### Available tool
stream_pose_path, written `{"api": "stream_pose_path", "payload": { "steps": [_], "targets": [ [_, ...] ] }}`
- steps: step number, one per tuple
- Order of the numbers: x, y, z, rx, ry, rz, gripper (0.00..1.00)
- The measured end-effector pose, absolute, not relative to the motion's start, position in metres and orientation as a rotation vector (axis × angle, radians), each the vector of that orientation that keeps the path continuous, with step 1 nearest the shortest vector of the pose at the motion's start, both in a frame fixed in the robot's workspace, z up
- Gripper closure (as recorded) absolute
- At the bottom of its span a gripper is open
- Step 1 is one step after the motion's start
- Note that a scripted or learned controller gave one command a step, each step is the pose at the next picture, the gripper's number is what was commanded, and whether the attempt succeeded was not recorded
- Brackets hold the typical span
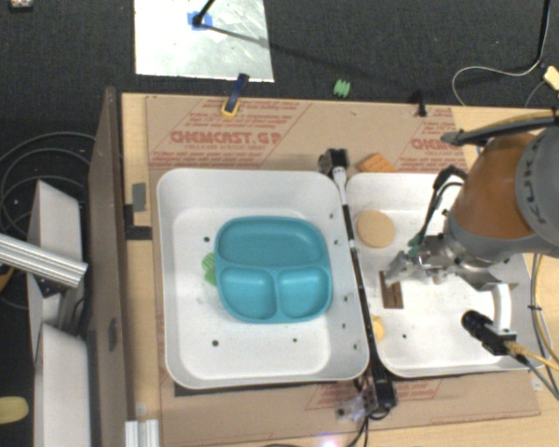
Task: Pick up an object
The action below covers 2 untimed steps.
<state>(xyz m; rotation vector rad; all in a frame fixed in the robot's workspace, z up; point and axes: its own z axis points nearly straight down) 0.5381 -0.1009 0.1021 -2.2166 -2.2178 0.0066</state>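
Right now the grey arm [531,194], with its orange band, is reaching in from the right and hanging low over the right-hand white bin [419,357]. Its gripper [412,266] is pointing down toward the bin's left half, and from where I'm standing the wrist is covering the fingers, so I cannot tell how far apart they are or whether anything is between them. A small dark brown block [392,292] is lying on the bin floor just beside the gripper tip; whether they are touching is unclear. A round tan disc [375,228] is sitting further back in the same bin, near the dividing wall. A small yellow piece [377,328] is resting by that wall toward the front. Over in the left bin [191,361], a blue sectioned tray [272,268] is lying in the middle, with a green item [209,267] peeking out at its left edge. An orange wedge [375,164] is sitting on the cardboard just behind the bins.
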Motion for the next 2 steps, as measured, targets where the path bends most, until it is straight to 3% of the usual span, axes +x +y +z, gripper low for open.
{"api": "stream_pose_path", "payload": {
  "steps": [1, 2],
  "targets": [
    [0.671, -0.105, 0.090, -2.221, -2.240, -0.017, 0.00],
    [0.666, -0.125, 0.092, -2.228, -2.231, -0.021, 0.00]
  ]
}}
